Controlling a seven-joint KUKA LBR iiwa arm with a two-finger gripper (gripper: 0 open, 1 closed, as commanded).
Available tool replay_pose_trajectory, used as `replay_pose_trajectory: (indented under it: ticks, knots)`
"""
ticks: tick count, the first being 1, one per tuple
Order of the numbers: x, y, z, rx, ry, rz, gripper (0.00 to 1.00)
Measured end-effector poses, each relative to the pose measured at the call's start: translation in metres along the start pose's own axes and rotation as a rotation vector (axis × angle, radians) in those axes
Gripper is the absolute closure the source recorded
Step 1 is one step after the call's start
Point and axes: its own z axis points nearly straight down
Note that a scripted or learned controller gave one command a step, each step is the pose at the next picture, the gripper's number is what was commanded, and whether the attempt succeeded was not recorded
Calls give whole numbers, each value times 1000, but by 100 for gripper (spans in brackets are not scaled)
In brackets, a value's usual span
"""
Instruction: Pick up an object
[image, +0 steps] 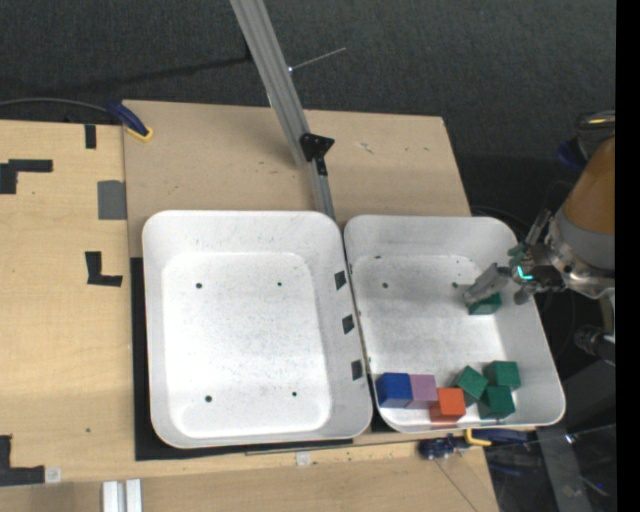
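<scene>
Two shallow white bins sit side by side on the wooden bench (400, 160), the left bin (160, 300) in the middle of the frame and the right bin (430, 228) toward the lower right.

Along the lower edge of the right bin lies a cluster of small blocks: a blue block (394, 389) at the left, a pale purple block (424, 388) just beside it, an orange block (450, 402) next, and three green blocks (491, 386) bunched at the right end, touching or nearly touching one another.

Apart from that cluster, in the upper right part of the same bin, a single green block (485, 305) lies on the bin floor. The grey arm (590, 215), with its orange band at the right edge of the frame, reaches in over the bin's right rim. Its gripper (489, 288) slants down to the left, and its fingers (482, 283) end right at the top of that single green block. Whether they are open, closed or clamped on the block cannot be told from this angle.

A slanted metal bar (280, 80) runs from the top of the frame down to the gap between the bins.
</scene>
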Motion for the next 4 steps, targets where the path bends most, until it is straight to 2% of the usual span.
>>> replay_pose_trajectory:
  ticks: [1,3,4]
  knots:
    - [0,1,-2,-4,-1,-2,0]
    - [-2,-2,89,1,-1,0,0]
    - [-1,-3,111,-1,-2,-1,0]
